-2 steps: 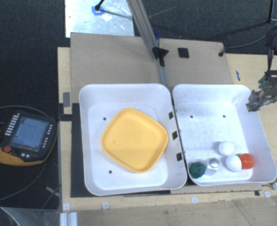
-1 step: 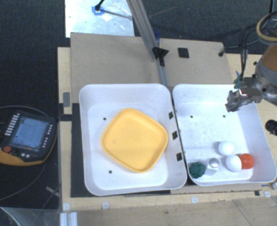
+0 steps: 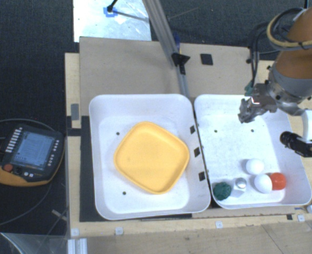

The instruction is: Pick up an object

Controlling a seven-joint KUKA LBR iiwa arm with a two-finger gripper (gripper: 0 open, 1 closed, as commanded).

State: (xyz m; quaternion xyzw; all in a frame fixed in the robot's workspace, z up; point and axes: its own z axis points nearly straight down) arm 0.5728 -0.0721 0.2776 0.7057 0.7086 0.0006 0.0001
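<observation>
The right bin holds a cluster of small objects near its front edge: two white balls, an orange-red ball, a dark green round object and a small grey metallic piece. A yellow square plate lies in the left bin. My gripper hangs over the back right part of the right bin, well above and behind the cluster, with nothing seen between its fingers.
A yellow teach pendant with its cable lies on the floor to the left. A slanted metal pole rises from behind the bins. A black bracket sticks in at the right bin's right wall.
</observation>
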